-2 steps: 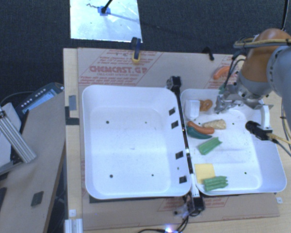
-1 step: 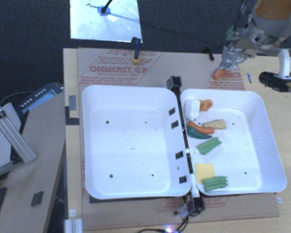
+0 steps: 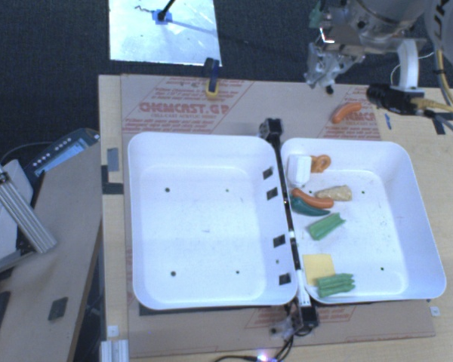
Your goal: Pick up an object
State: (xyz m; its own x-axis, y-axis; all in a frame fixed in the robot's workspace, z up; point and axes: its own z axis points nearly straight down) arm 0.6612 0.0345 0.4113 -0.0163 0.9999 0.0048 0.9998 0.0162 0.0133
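Note:
My gripper point(image 3: 319, 78) hangs at the top of the camera view, above the far edge of the bench and behind the right bin point(image 3: 411, 173). Nothing shows between its fingers. In the right bin's left part lie a white block point(image 3: 299, 170), an orange curl point(image 3: 320, 162), a beige piece point(image 3: 334, 194), an orange carrot-like stick point(image 3: 314, 199) over a dark green piece point(image 3: 309, 210), a green pod point(image 3: 325, 225), a yellow square point(image 3: 318, 265) and a green bean bundle point(image 3: 335, 283).
An orange sausage-shaped piece point(image 3: 346, 112) lies on the bench behind the right bin. The left bin point(image 3: 204, 221) is to the left, a row of black clips point(image 3: 275, 194) along the shared wall. Cables and a black connector point(image 3: 396, 96) trail at the right.

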